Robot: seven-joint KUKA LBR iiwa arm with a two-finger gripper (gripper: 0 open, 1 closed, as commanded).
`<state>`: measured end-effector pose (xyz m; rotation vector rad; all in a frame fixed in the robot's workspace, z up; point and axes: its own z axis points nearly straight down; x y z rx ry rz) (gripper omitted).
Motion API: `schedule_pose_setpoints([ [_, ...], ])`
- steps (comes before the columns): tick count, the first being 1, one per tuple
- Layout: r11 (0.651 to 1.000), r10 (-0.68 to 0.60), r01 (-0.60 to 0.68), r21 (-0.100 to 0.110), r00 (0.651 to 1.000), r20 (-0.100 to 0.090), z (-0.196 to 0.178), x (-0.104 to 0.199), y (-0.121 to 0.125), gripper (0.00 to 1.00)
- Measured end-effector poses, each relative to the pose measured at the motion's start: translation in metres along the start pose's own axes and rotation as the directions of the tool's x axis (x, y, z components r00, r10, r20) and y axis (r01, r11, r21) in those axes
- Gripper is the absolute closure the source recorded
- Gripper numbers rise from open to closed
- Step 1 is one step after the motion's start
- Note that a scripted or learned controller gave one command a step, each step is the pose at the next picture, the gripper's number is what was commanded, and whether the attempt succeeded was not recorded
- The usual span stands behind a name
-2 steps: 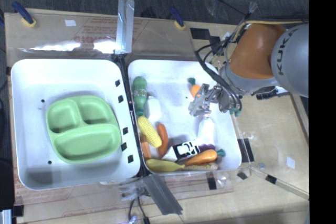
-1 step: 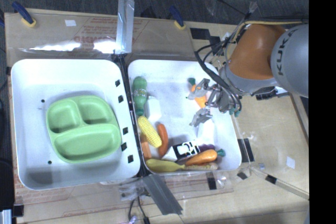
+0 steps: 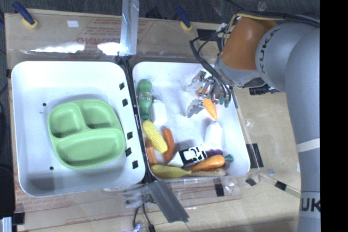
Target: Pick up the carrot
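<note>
Camera view shows the gripper (image 3: 202, 96) low over the far part of the right bin (image 3: 179, 69), with a small orange carrot (image 3: 210, 108) sitting between its fingers; the fingers look closed on its upper end, and the pointed tip hangs free below them. The hold seems to be near one end rather than the middle, so my guess is that the carrot could swing or slip out when the arm (image 3: 283, 57) rises, the more so if the lift is quick. Just near of the carrot stands a white bottle (image 3: 213, 133), close enough that a dropped carrot might strike it and roll. Left of the gripper, along the wall between the bins, lie a green bottle (image 3: 144, 93), a corn cob (image 3: 155, 136) and a red sausage (image 3: 168, 144). At the near wall sit a banana (image 3: 169, 171), a second, larger carrot (image 3: 207, 162) and a black-and-white box (image 3: 190, 155). That second carrot is well apart from the gripper, yet it is a fair rival for the task's name, and a fallen piece landing among that clutter would be awkward to pick again. In the left bin (image 3: 22, 117) rests a green tray (image 3: 84, 132), far from any of this.
</note>
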<state>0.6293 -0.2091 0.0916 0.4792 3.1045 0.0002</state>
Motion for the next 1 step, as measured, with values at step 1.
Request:
schedule_pose_setpoints([
  [1,1.0,-0.006,0.006,0.0,1.0,0.006,-0.0127,-0.002,0.0011,1.0],
])
